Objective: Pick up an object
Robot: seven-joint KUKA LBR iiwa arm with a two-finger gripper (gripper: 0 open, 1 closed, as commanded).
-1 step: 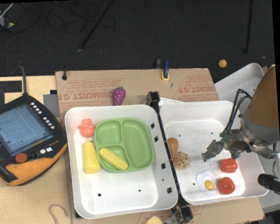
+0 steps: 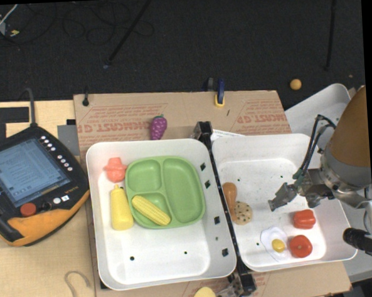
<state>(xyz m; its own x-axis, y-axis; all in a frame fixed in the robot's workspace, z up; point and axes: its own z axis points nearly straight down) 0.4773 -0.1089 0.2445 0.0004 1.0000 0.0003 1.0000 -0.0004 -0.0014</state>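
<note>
Camera view: hot dog point(image 2: 229, 193) lies lengthwise toward the bin's point(image 2: 261, 147) far wall.

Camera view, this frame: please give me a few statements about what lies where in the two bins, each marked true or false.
1. The green tray sits in the left bin. True.
2. The corn cob lies in the right bin. False: it rests on the green tray.
3. The gripper is above the right bin. True.
4. The yellow bottle lies on the tray. False: it lies beside it, on the bin floor.
5. The cookie is in the right bin. True.
</note>
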